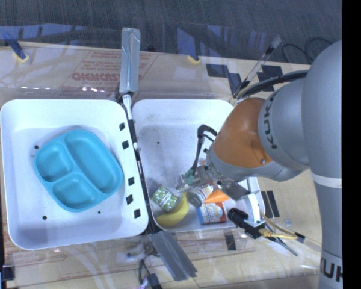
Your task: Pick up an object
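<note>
Blue divided plate (78, 169) lying in left white bin (12, 161); grey bar (130, 62) sitting above the bins' junction.

Left of the pincer (195, 182), a sky-blue divided plate (78, 169) lies in a white bin (24, 119). Just below-left of the pincer sit a green-and-white patterned can (165, 198) and a yellow banana (174, 214); an orange-and-white carton (215, 212) lies just below-right.

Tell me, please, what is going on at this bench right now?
The grey arm reaches from the right into the right bin, its gripper low over a cluster of items: a yellow banana, a green-patterned can and an orange carton. A blue divided plate lies in the left bin.
</note>
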Robot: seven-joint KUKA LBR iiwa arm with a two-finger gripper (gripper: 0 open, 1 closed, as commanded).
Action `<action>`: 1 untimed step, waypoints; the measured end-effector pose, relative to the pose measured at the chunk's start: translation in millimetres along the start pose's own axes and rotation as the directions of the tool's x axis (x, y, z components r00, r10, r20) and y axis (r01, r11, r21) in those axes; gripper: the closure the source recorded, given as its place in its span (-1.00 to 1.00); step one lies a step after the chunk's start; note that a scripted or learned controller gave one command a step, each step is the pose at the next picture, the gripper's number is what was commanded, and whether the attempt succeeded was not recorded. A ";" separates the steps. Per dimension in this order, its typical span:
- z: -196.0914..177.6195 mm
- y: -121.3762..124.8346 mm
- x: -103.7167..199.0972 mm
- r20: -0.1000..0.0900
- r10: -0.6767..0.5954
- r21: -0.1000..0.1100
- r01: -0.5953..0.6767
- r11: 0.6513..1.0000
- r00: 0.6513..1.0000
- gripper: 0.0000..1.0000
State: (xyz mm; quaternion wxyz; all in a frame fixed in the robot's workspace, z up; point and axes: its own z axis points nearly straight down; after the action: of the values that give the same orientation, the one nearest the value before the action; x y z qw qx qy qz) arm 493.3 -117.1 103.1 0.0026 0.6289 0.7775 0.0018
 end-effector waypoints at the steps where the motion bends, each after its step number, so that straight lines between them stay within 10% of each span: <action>1: -89.9 23.5 49.5 -0.001 0.203 0.005 -0.203 0.979 0.979 1.00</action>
State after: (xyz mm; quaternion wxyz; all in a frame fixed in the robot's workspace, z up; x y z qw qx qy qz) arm 505.3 -63.8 193.1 0.0002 0.7051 0.7091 0.0008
